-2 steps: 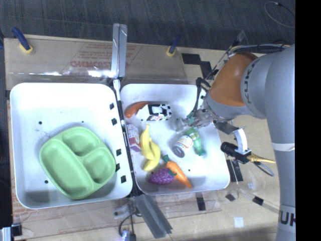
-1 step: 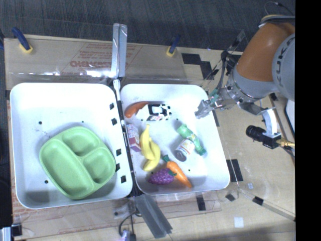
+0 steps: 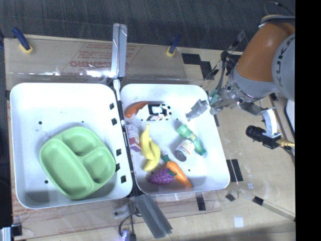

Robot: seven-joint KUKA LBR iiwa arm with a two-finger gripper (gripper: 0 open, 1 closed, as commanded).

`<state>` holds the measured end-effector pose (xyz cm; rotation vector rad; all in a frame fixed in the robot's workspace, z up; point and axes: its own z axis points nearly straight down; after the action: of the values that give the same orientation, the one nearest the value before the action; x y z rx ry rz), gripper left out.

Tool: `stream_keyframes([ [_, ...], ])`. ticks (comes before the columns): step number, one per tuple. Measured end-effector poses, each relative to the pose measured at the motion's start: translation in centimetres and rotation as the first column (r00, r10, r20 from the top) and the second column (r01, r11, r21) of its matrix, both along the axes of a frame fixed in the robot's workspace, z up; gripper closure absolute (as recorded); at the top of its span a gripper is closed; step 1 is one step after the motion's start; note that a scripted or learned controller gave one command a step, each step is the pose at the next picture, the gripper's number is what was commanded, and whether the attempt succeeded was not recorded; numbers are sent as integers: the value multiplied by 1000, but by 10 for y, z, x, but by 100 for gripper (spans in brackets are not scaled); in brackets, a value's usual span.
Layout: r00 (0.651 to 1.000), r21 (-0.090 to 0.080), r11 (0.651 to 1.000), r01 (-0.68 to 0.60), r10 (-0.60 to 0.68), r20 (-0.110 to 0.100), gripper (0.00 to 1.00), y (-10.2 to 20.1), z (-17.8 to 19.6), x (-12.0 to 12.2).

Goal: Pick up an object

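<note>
Camera view shows you both white bins from above, with the arm coming in at the right edge. The gripper (image 3: 197, 109) hangs over the right bin (image 3: 213, 134) near its far right corner, above the bin's bare floor. Whether it is spread or pressed together you cannot tell from this slant; the tip is small and pale against the white, and nothing appears to be pinched in it.

Your nearest candidate is the green bottle (image 3: 191, 138), lying just toward the near edge from the gripper, with its long axis running from far-left to near-right across the bin. Touching it on the near-left side lies a small can (image 3: 184, 149). Farther off toward the divider lie the banana (image 3: 148, 148), the carrot (image 3: 178, 173) and the purple grapes (image 3: 160, 176), which sit against the near edge. A green divided plate (image 3: 77, 162) sits in the left bin (image 3: 25, 109).

You would judge the pick as not yet begun. The coming move likely calls for a short shift toward the near edge and a descent, with the fingers set across the bottle's long axis.
</note>
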<state>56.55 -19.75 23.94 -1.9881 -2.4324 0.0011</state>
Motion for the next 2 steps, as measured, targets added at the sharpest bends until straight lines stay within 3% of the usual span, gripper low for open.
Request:
stream_keyframes([
  [1,1000,2,1000,-26,26,-3,0,-12,-132,-30],
  [2,1000,0,1000,-31,31,-2,100,-12,-121,-29],
])
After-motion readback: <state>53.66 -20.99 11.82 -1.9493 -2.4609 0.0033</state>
